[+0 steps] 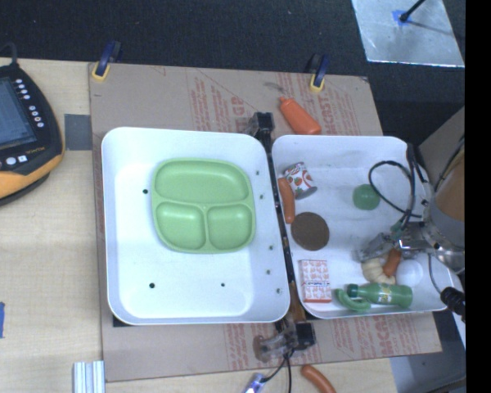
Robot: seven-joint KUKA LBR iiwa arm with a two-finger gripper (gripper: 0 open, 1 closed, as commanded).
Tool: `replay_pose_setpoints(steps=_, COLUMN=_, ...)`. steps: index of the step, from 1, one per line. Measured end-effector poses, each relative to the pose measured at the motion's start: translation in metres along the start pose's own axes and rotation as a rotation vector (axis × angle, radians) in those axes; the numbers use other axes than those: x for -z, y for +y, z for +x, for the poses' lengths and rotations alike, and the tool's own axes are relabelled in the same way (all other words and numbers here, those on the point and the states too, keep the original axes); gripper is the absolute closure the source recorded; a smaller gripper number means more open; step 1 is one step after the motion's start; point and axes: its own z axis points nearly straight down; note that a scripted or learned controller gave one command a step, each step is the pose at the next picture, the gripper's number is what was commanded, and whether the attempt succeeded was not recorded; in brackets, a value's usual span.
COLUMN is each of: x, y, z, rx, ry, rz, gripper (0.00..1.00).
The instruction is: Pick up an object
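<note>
Over the right bin [344, 144], gripper [390, 248] low beside a pale item [375, 270], fingers blurred, grip impossible to tell, green bottle [376, 295] just below, arm cut off at right.

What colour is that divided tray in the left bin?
Pale green divided tray, seen clearly in the overhead camera view.

Pale wood bench [41, 252], brown cardboard sheet [221, 97] clamped on top. Dark floor [188, 15] along upper frame; bright patch [405, 19] upper right.
</note>
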Motion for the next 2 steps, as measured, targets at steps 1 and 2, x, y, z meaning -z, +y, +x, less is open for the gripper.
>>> replay_pose_setpoints(steps=1, x=0.01, y=0.0, z=-0.001, rx=0.002, ry=-0.001, rz=0.001, gripper=1.0)
replay_pose_setpoints(steps=2, x=0.001, y=0.052, z=0.07, rx=0.002, ry=-0.001, rz=-0.002, gripper=1.0)
